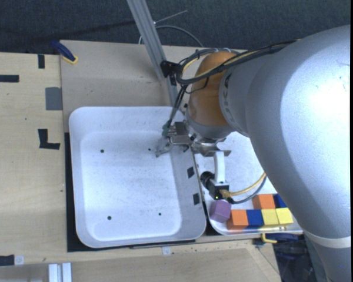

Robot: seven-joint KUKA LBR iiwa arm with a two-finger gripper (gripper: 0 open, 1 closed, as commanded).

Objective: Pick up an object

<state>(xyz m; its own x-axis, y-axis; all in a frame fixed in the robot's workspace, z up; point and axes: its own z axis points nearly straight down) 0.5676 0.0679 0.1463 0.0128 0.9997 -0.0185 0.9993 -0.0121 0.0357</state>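
My gripper [162, 147] hangs over the right side of the left white bin [82, 122], close to the wall shared with the right bin [244, 168]. Nothing shows under it on the bin floor. Several coloured blocks lie along the near edge of the right bin: a purple block [220, 210], an orange block [239, 217], a blue block [255, 217] and a yellow block [270, 217], with another orange block [263, 202] just behind them. The gripper is well to the upper left of these blocks. The arm hides much of the right bin.
A grey metal pole [146, 25] slants up from behind the bins. The wooden bench [23, 175] spreads out to the left, with black tape marks [46, 140] on it. A blue and yellow item [65, 51] lies at the far left corner of the bench.
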